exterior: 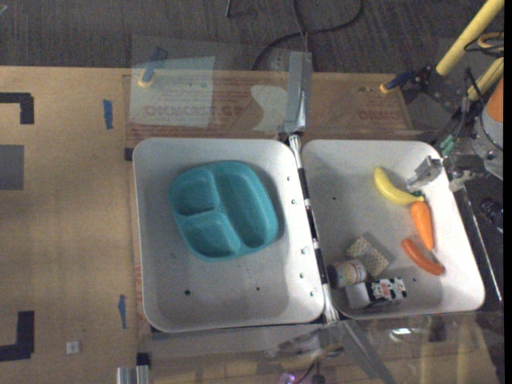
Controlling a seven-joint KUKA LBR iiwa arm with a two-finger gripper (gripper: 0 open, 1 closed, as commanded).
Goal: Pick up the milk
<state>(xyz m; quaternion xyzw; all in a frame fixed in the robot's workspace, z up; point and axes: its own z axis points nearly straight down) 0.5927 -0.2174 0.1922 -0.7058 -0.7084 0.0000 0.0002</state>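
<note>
The milk (384,291) is a small white carton with black cow patches. It lies on its side near the front edge of the right bin (352,166). My gripper (426,173) hangs over the far right part of that bin, just beside the right end of a yellow banana (392,189). It is well back from the milk and apart from it, and nothing shows in its grasp.
Around the milk lie a small can (350,273), a tan cracker (370,253), an orange-red sausage (422,256) and a carrot (422,224). The left bin (160,294) holds a teal divided plate (224,210). Yellow-handled tools (472,26) and cables sit at the back right.
</note>
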